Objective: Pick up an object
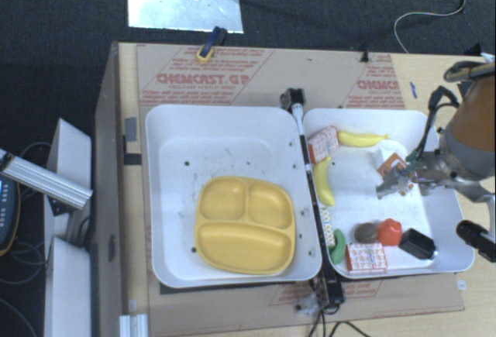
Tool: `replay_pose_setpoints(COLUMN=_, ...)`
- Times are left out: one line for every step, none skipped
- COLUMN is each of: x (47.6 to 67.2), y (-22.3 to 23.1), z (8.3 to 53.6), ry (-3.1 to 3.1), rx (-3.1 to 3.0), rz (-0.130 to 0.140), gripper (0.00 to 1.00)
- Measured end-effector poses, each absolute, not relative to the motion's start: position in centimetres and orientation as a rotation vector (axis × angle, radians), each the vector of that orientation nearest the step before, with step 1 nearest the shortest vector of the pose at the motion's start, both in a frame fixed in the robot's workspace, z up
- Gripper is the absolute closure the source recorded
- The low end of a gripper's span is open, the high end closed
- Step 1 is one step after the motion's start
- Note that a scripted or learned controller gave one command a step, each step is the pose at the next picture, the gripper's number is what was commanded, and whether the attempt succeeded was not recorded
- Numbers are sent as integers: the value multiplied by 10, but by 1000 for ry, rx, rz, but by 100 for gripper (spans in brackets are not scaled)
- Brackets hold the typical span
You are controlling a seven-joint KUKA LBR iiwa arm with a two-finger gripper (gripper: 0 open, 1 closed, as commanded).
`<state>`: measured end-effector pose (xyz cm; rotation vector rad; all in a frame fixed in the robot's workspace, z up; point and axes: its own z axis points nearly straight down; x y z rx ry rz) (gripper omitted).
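Bench, two white bins: your gripper [391, 187] hovers in the right bin [446, 208], finger state indiscernible; approach step, next descend onto the red block [390, 232].

The arm [473, 126] enters from 3 o'clock, wrist bent low, gripper [390, 187] pointing toward 9 o'clock.

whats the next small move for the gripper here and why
Probably a short drop straight down. The gripper hangs over the right bin, beside a small orange-and-white item, with nothing visibly between its fingers. The bananas and the red object lie farther off, so the near item looks the easiest target.
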<state>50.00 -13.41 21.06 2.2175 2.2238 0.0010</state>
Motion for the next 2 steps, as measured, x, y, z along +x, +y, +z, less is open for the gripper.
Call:
replay_pose_setpoints(x=582, y=-118, z=105, ry=2226, rx=2219, rz=-1, gripper=0)
replay_pose_setpoints(x=618, y=-71, z=186, ry=2225, rx=2214, rz=5, gripper=0)
